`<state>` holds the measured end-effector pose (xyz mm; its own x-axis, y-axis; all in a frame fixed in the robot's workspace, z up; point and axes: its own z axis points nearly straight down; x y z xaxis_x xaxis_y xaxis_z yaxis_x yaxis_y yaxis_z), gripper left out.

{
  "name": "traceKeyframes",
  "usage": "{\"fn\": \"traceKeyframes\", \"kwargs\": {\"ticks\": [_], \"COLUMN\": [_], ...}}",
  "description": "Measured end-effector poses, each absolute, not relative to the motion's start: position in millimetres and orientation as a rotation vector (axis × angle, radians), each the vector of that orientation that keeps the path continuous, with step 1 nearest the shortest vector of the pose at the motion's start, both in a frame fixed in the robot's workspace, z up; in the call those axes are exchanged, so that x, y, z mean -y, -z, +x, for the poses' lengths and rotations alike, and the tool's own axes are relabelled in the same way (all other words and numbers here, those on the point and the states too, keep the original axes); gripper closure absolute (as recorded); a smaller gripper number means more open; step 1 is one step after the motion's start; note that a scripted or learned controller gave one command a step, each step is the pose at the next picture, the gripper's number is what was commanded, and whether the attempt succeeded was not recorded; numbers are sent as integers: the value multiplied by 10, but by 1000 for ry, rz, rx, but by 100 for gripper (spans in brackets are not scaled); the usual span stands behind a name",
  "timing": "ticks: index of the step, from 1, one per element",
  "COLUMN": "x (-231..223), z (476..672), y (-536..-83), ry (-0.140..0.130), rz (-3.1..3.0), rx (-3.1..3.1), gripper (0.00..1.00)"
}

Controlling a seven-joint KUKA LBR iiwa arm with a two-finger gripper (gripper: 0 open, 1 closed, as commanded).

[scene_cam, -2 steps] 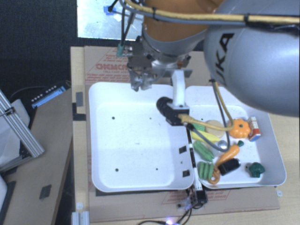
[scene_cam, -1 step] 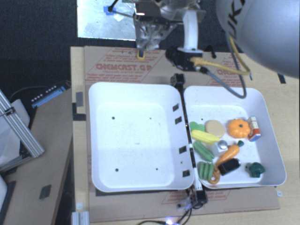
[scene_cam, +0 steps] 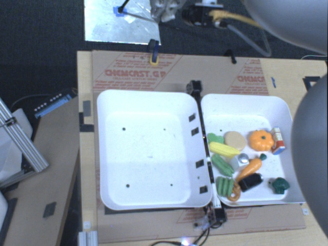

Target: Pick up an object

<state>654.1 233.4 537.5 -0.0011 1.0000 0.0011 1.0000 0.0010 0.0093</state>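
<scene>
The right bin holds a cluster of toy foods along its near side. Among them are an orange pumpkin, a yellow corn cob, a beige round piece, a carrot, a dark green broccoli, a black piece, green vegetables and a small red and white can. My gripper hangs at the top of the view, far behind both bins and away from every object, with nothing visibly in it.
The left bin sits beside the right one, with a row of black clips along the shared wall. A large grey arm link overlaps the right bin's right edge. A yellow and blue clamp stands behind the bins.
</scene>
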Motion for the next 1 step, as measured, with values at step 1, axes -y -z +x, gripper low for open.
{"fn": "traceKeyframes", "kwargs": {"ticks": [1], "x": [-2227], "z": [6690], "y": [-5352], "ry": [-4], "rz": [2220], "rx": [-2220], "gripper": [100]}}
